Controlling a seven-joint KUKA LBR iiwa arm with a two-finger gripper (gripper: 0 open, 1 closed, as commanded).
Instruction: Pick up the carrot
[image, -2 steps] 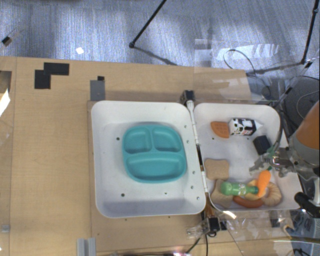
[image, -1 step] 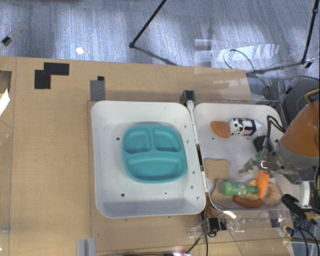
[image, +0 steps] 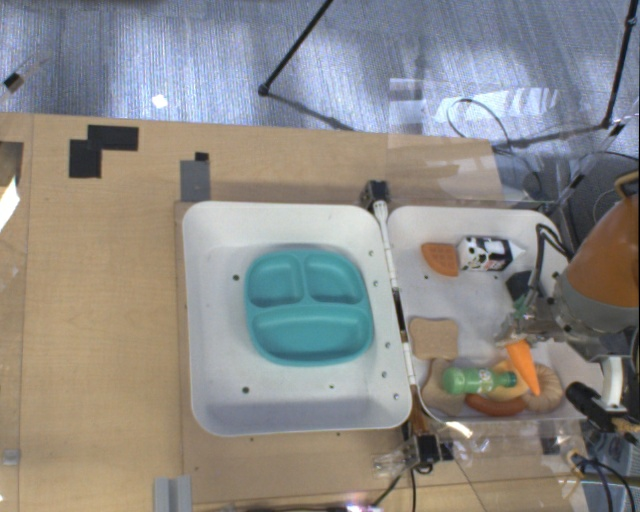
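The carrot (image: 525, 367) is orange and tapered. It lies in the right bin (image: 470, 225) near its front right corner, partly on top of other toy food. My gripper (image: 522, 327) hangs right above the carrot's thick end, at the tip of the grey arm (image: 600, 285) that comes in from the right. Whether it touches the carrot is hidden by the wrist.
Beside the carrot lie a green bottle (image: 470, 380), a hot dog (image: 497, 402) and a bread slice (image: 434, 337). Farther back are an orange wedge (image: 440, 258) and a black-and-white toy (image: 486, 254). The left bin (image: 215, 330) holds a teal divided plate (image: 308, 306).
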